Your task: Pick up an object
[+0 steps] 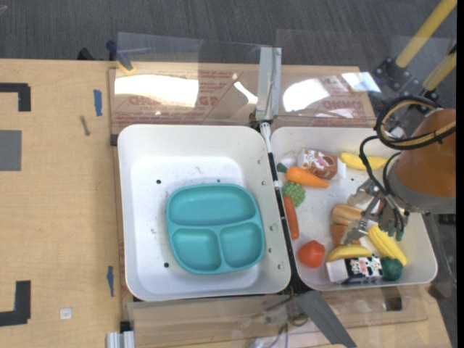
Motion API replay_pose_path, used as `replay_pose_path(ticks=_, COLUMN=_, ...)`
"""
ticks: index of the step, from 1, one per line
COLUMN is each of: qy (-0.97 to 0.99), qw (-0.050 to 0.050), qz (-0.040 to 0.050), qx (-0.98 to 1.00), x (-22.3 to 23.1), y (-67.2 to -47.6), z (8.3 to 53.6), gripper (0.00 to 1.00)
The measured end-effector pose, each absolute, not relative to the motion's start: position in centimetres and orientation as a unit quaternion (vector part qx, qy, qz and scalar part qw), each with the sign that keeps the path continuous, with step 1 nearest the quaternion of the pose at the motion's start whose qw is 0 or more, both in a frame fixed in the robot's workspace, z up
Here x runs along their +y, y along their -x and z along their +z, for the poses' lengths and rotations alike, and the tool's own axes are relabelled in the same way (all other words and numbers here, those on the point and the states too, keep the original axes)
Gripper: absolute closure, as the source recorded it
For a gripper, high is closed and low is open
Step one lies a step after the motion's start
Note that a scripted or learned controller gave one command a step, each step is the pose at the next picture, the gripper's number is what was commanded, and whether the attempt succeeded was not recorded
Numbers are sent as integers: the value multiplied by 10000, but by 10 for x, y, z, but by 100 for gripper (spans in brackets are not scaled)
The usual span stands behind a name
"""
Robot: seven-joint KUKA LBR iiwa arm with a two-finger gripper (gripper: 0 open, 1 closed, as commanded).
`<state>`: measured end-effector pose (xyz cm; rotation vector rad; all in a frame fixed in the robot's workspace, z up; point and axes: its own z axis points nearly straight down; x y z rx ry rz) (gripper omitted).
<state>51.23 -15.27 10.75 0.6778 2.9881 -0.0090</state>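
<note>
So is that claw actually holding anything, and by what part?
It cannot be told. The claw is low in the right bin among the toy food, beside the corn, but nothing is clearly gripped.

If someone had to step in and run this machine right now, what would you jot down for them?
Tool: low over the right bin, among the toy foods; whether it is open or shut cannot be made out, and nothing is seen held.
Things: right bin holds a carrot, tomato, corn cob, banana, milk carton and bread-like pieces right beside the tool. Left bin holds a teal divided plate.
Done: arm brought down to the pile.
Left: grip one item and lift it clear; check that it really comes up.
</note>
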Motion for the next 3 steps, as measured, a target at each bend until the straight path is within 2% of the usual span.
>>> replay_pose_path(ticks=1, qy=-2928, qw=287, qz=22, qx=9557, x=-164, y=-498, z=103, gripper=0)
replay_pose_path(ticks=2, qy=-2933, qw=201, qz=-12, qx=9558, x=-149, y=-491, z=99, gripper=0)
replay_pose_path(ticks=3, qy=-3125, qw=191, qz=-15, qx=9497, x=-108, y=-490, z=97, gripper=0)
